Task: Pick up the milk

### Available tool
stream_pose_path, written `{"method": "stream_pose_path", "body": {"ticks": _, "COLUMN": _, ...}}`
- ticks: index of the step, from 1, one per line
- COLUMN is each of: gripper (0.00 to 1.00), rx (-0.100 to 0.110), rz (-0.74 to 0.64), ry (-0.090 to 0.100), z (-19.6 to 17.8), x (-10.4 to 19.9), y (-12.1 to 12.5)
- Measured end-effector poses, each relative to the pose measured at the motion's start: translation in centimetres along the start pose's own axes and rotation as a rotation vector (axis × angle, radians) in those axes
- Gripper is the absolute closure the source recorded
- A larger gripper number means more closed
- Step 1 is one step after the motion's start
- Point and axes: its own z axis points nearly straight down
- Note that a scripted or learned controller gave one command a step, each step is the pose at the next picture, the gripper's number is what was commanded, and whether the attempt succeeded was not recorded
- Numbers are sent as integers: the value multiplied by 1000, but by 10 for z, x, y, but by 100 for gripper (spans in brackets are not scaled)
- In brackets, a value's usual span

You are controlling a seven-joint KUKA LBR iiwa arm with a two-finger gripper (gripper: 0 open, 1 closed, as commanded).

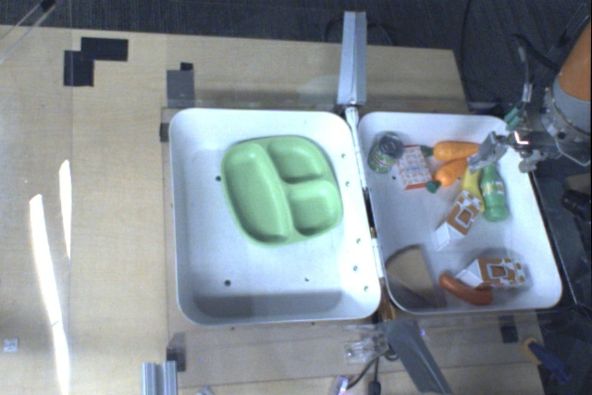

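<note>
On the wooden surface (pixel 111 199), the left bin (pixel 199 291) carries a green divided tray (pixel 282 190) near its middle. Take the metal divider post (pixel 352 60) between the bins as the landmark: everything that matters lies to its right and below it.

Just right of the post's foot, in the right bin (pixel 546 291), a small can (pixel 384 151) lies on its side, with a red-and-white packet (pixel 414 167) touching it. Further right are two carrots (pixel 453 158) and a green bottle (pixel 494 197).

The likeliest milk is the small brown-and-white carton (pixel 463 214), lying tilted just left of the bottle; a similar carton (pixel 499 271) sits lower, beside a sausage (pixel 466 290), so which one is meant is uncertain.

Farthest right of the post, the claw (pixel 504 143) hovers above the carrots and the bottle's top, apparently holding nothing; how wide its jaws stand I cannot tell.

A toy carton should be light and fairly stiff but smooth-sided, so it may slip or pivot. I would grip it across its narrower flat faces near the middle, keeping away from the bottle.
</note>
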Motion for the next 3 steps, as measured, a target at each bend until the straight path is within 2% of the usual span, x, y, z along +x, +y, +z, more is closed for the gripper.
{"method": "stream_pose_path", "body": {"ticks": 1, "gripper": 0, "rx": -6, "rz": -118, "ry": 2, "z": 115, "x": 9, "y": -46}}
{"method": "stream_pose_path", "body": {"ticks": 2, "gripper": 0, "rx": -15, "rz": -93, "ry": -4, "z": 129, "x": 48, "y": -83}}
{"method": "stream_pose_path", "body": {"ticks": 3, "gripper": 0, "rx": -4, "rz": -211, "ry": -1, "z": 34, "x": 114, "y": -92}}
